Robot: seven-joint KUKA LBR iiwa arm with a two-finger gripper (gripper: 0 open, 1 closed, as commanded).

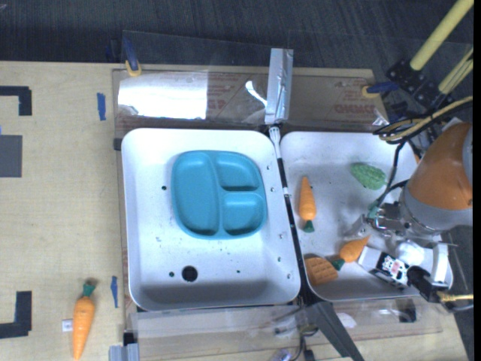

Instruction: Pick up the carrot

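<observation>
An orange carrot [307, 199] with a green stub lies upright along the left wall of the right bin [331, 153]. A second small carrot [352, 250] lies slanted lower in that bin. It is right below and to the left of my gripper [375, 226]. The gripper reaches in from the right, under the arm's orange band [445, 177], and hangs low over the bin floor. I cannot make out whether that carrot touches the gripper. A third carrot [82, 318] lies outside the bins, on the bench at the lower left.
A green leafy toy [368, 174] lies at the right bin's upper right. An orange ridged piece [323, 270] rests at that bin's lower left corner. The left bin [143, 224] holds a blue divided plate [219, 192] and a small black disc [189, 274].
</observation>
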